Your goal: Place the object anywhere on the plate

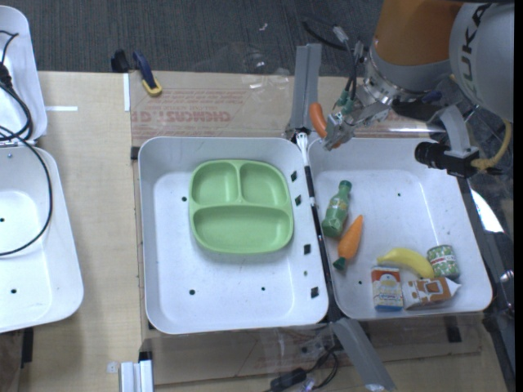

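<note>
My arm presents as a broad rounded body. The upper section carries a wide orange band with a smooth, glossy finish. Adjoining it on the right is a light grey casing bearing part of a dark printed letter mark. Below the band sits a grey metallic collar. Thin dark cables loop out at the wrist, alongside small green and pale wiring details. My gripper is a slim assembly of bare metal parts. A black cylindrical fitting projects beneath the grey casing.

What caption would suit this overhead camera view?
Robot arm above the right bin of toy food; green plate waits in the left bin.
</note>
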`<state>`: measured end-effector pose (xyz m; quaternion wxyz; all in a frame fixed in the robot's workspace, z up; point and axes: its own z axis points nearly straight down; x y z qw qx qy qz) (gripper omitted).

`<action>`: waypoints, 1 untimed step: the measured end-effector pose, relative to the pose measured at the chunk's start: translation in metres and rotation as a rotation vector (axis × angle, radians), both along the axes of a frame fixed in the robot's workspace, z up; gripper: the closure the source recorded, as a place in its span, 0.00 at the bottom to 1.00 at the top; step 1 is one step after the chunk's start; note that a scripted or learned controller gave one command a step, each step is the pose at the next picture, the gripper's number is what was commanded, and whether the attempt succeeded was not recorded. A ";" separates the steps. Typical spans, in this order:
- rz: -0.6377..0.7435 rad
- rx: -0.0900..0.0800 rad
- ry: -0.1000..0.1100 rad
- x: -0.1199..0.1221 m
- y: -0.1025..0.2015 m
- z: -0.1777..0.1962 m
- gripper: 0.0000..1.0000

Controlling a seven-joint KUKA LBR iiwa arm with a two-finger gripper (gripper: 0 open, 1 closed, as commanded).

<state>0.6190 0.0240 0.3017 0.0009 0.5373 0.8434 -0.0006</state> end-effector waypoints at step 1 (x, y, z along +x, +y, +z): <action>0.400 0.002 0.004 -0.051 0.037 -0.111 1.00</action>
